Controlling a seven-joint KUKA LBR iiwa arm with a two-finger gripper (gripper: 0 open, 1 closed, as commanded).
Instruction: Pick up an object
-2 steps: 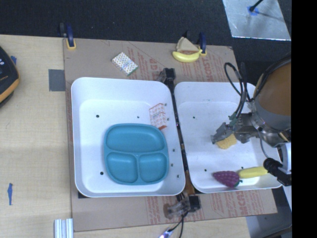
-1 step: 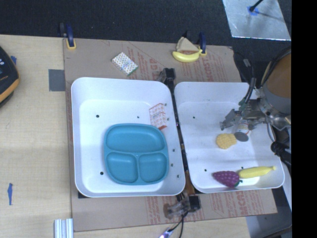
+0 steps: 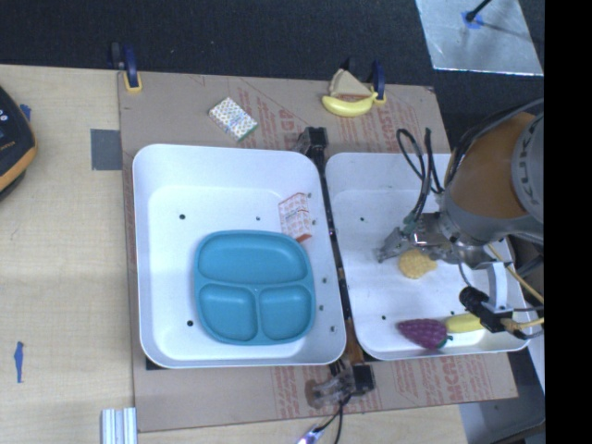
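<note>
In the right bin point(image 3: 370, 188), my gripper point(image 3: 416, 253) hangs low over a small yellow lumpy object point(image 3: 417, 265). Its jaws are spread open, one dark finger point(image 3: 388, 248) reaching left of the yellow piece, which lies just below and between them and is not gripped. Near the bin's front edge lie a purple grape-like toy point(image 3: 424, 333) and a pale yellow piece point(image 3: 464, 322) beside it. The grey arm with its orange band point(image 3: 490, 174) covers the right side of this bin.
The left bin point(image 3: 157, 183) holds a blue divided plate point(image 3: 253, 285) and a red-and-white packet point(image 3: 296, 216) by its right wall. Outside the bins, on the cardboard, lie a toy banana point(image 3: 349, 105) and a small patterned packet point(image 3: 232, 117). Black cables point(image 3: 416, 155) loop above the right bin.
</note>
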